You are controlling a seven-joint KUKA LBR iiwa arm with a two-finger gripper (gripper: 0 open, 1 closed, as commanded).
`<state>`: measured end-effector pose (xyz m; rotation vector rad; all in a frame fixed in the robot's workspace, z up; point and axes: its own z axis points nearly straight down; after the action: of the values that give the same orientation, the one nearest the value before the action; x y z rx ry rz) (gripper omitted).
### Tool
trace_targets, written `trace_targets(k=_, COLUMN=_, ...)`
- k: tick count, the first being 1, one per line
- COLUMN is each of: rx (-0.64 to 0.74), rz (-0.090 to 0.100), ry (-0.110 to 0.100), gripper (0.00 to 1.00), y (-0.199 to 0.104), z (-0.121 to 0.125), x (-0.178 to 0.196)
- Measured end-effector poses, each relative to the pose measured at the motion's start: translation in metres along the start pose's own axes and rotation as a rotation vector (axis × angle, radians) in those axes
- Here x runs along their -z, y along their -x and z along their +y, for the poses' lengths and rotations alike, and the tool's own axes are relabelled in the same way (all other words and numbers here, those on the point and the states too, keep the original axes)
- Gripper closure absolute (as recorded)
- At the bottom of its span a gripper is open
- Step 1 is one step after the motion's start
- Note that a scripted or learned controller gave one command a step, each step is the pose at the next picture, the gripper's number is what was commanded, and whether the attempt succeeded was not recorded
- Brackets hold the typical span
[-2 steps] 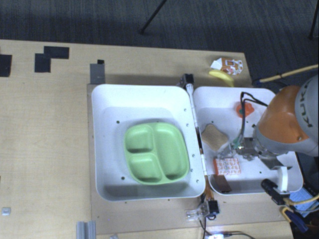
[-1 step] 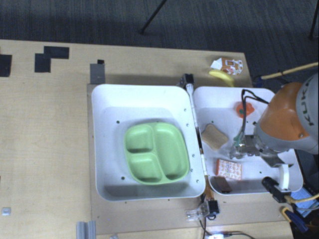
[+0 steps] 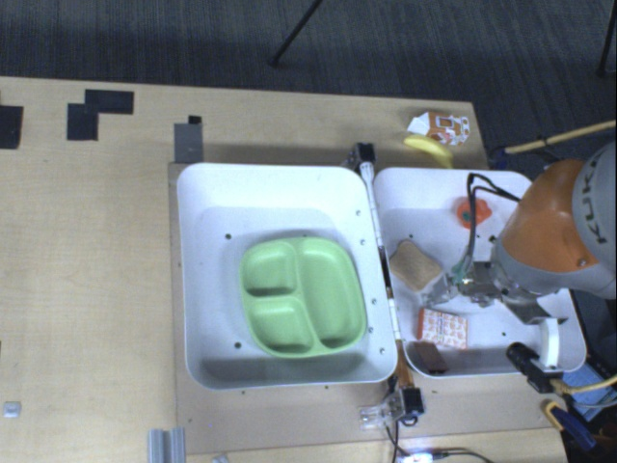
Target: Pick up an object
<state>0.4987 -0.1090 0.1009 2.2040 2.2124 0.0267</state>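
Observation:
My gripper (image 3: 461, 284) hangs low in the right bin (image 3: 415, 193), at the end of the grey arm with its orange band (image 3: 540, 222). A tan block (image 3: 414, 263) lies just left of the gripper, close to it. Below the gripper lies an orange-and-white patterned packet (image 3: 443, 328), flat on the bin floor. A small dark brown item (image 3: 431, 359) sits at the bin's front edge. At the back of the bin, near the arm, lies a small orange-red item (image 3: 469, 212). Nothing shows in the gripper's grasp.
The left bin (image 3: 207, 258) holds a green divided plate (image 3: 303, 294). The rim between the two bins (image 3: 379, 258) runs close to the tan block. On the bench behind the right bin lie a yellow banana-like item (image 3: 427, 147) and a small printed packet (image 3: 445, 126).

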Motion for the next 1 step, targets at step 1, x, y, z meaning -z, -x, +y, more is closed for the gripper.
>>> trace_targets(k=1, rx=0.002, rz=0.000, ry=0.004, gripper=1.00, y=-0.0005, z=0.0019, x=0.0105)
